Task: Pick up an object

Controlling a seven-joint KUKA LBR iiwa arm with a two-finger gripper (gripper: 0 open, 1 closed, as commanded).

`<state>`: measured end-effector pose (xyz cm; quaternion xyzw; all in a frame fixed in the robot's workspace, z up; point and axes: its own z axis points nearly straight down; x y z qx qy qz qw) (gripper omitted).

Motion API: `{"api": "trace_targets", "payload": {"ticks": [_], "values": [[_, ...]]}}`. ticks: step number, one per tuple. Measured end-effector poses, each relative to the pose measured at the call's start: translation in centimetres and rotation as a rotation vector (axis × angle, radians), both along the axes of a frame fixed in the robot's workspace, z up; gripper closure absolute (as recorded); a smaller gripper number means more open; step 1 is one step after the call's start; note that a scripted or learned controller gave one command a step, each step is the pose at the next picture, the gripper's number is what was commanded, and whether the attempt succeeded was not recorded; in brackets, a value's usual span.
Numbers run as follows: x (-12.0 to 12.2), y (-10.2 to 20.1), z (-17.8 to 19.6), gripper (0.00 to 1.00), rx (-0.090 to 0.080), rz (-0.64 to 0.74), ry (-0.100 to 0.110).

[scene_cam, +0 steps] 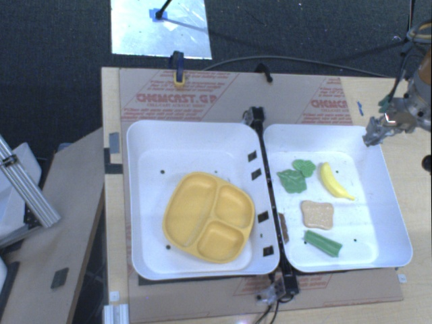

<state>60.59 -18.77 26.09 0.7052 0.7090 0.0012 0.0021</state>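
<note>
The tool (375, 135) hangs at the far right corner of the right bin (388, 201), above its rim and well apart from everything inside; whether it is spread or pressed together I cannot tell at this size, and nothing shows between its tips. The right bin holds four pieces of toy food: a green leafy piece (295, 177), a yellow banana (334, 181) just beside it, a slice of toast (317, 214) nearer the camera, and a green pod-like piece (322, 243) nearest the front rim. The left bin (155, 147) holds a yellow divided tray (209, 216). I judge this to be the approach step, with no object yet chosen by contact. The banana lies closest to the tool, so the next move would likely call for travelling inward over the bin, lining up across the banana's narrow width, then descending without nudging the leafy piece next to it
</note>
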Motion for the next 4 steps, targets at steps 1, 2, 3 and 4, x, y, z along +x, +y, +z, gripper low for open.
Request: {"api": "trace_targets", "payload": {"ticks": [1, 2, 3, 4], "values": [[1.2, 5.2, -0.3, 1.0, 0.002, 0.004, 0.001], [1.5, 10.5, -1.8, 1.0, 0.002, 0.003, 0.003], [2.0, 15.0, -2.5, 1.0, 0.002, 0.003, 0.003], [0.8, 20.7, -3.0, 1.0, 0.004, 0.005, 0.004]]}}
